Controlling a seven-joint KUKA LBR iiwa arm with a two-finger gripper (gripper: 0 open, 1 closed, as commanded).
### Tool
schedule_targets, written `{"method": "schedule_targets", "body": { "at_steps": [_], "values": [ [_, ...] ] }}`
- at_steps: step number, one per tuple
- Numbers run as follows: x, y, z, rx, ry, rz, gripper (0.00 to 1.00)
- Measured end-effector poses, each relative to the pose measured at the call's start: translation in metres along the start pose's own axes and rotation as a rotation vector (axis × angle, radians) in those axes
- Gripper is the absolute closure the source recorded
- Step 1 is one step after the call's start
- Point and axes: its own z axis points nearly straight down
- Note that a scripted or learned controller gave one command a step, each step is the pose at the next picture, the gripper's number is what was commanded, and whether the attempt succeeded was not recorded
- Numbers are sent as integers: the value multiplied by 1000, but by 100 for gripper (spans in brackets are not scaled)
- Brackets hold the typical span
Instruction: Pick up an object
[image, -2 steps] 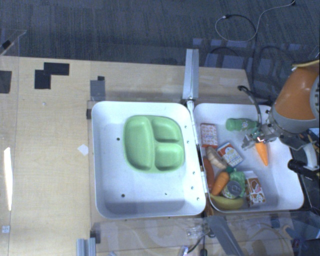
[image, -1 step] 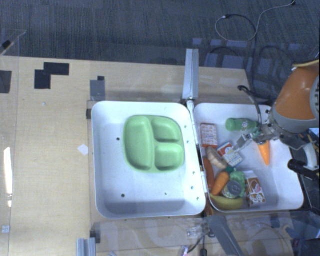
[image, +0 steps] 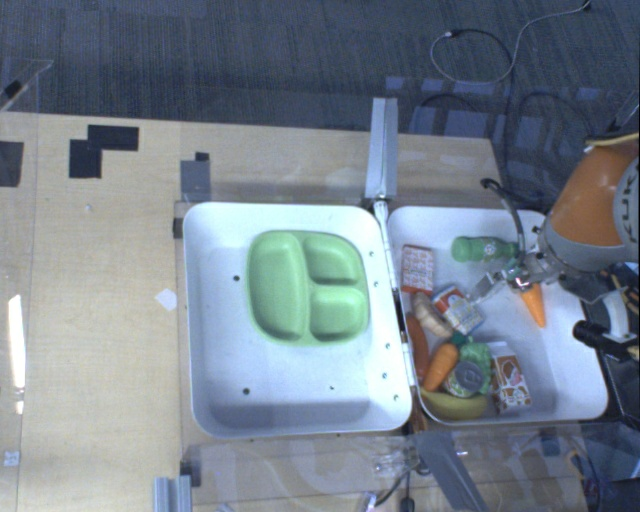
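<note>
The right bin (image: 580, 385) holds several items. A green bottle (image: 480, 248) lies at its back, and a red and white packet (image: 417, 268) lies to the bottle's left. A silver wrapped pack (image: 462, 312), a carrot (image: 440, 365), a round can (image: 467, 379), a banana (image: 456, 406) and a small printed box (image: 510, 383) crowd the front left. My gripper (image: 503, 278) hangs low over the bin's middle, just in front of the bottle. A second carrot (image: 535, 304) lies right beside it. I see nothing held.
The left bin (image: 215, 400) carries a green divided tray (image: 305, 285). A metal post (image: 381, 150) stands between the bins at the back. The arm's orange band (image: 590, 210) and cables (image: 520, 120) crowd the right bin's far right side.
</note>
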Motion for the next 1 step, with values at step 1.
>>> {"method": "schedule_targets", "body": {
  "at_steps": [1],
  "values": [
    [-1,2,-12,-5,-6,0,100]
  ]
}}
